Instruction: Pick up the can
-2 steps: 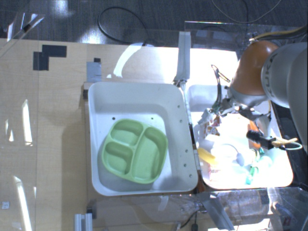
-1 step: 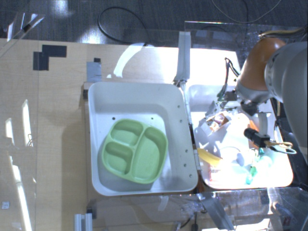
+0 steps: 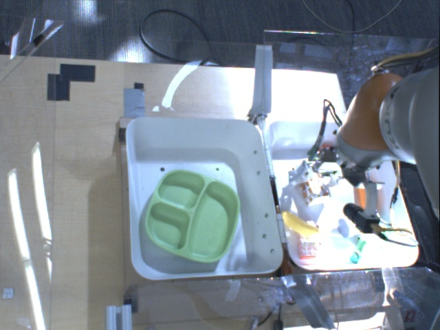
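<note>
Arm (image 3: 385,115) reaching over right bin (image 3: 405,256), gripper (image 3: 313,184) low among clutter.
Can (image 3: 307,245) lies at the bin's seven o'clock corner, just beside a yellow item (image 3: 297,222); grip state cannot be told.

A green tray (image 3: 191,216) lies in the left bin (image 3: 141,150). In the bright right bin (image 3: 289,137) the end effector (image 3: 313,184) hangs above the clutter; near the front edge a can (image 3: 307,246) stands beside a teal marker (image 3: 357,250).

No text, label or number is legible anywhere.
</note>
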Available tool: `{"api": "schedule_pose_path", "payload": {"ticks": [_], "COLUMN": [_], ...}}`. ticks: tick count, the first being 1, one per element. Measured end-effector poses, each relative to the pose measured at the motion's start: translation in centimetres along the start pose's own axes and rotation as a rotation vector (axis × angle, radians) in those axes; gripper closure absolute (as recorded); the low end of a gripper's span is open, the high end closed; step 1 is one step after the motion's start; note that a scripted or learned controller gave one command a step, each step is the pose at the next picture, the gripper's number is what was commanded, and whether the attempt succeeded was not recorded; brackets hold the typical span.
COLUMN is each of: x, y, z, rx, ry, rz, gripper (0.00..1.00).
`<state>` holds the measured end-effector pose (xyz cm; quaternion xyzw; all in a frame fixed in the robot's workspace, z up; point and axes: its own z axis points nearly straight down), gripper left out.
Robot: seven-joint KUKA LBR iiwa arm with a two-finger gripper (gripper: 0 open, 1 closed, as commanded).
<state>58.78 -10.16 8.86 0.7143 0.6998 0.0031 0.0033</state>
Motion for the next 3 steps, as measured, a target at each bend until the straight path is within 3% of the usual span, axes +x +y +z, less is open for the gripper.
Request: {"api": "schedule_pose_path", "payload": {"ticks": [1, 2, 3], "x": [0.1, 5.6, 13.6], "y": [0.3, -1.8, 3.1], "z": [-1.3, -16.1, -13.9], "rx": [-0.008, 0.002, 0.007], "ry": [0.000, 0.001, -0.001], "rz": [-0.002, 0.118, 0.432], "gripper": [1.00, 1.00, 1.00]}}
